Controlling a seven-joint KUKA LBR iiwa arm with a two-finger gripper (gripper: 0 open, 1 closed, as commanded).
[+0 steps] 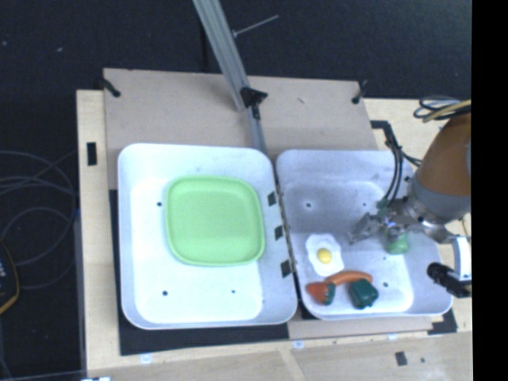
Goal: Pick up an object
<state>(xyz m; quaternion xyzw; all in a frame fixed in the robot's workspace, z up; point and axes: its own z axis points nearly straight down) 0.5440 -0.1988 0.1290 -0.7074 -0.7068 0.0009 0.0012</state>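
Metal claw over right white bin, grip state unclear, smooth square green plate, glossy fried egg

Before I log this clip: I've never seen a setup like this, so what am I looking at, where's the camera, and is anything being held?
One camera looks down at a slant on a bench with two white bins. The grey arm with an orange band reaches in from the right; its gripper hangs over the right bin. That bin holds a toy fried egg, an orange sausage-like piece, a red piece, a dark green piece and a pale green item. The left bin holds a green plate. Nothing visibly sits between the fingers.
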